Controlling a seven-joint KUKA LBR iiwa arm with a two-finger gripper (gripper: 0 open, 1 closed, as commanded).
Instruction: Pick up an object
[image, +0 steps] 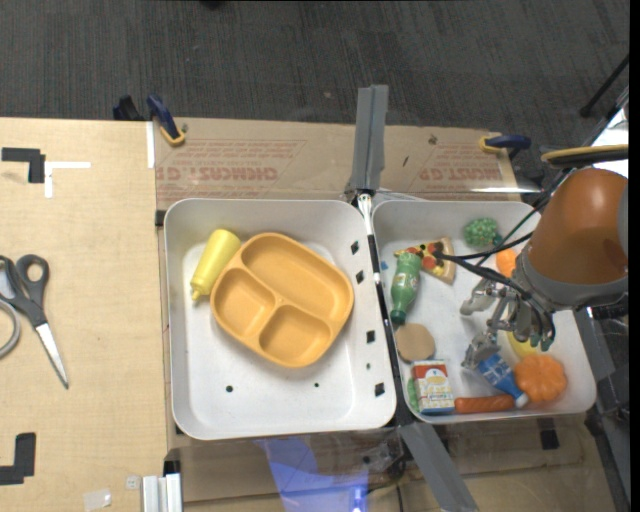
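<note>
Hovering jaws sit just above the blue object.

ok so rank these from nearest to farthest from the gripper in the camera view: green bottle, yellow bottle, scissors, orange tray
1. Green bottle: in the right bin, just left of the gripper.
2. Orange tray: in the middle of the left bin, across the divider.
3. Yellow bottle: at the tray's far left edge in the left bin.
4. Scissors: on the wooden bench, at the view's left side.
</note>
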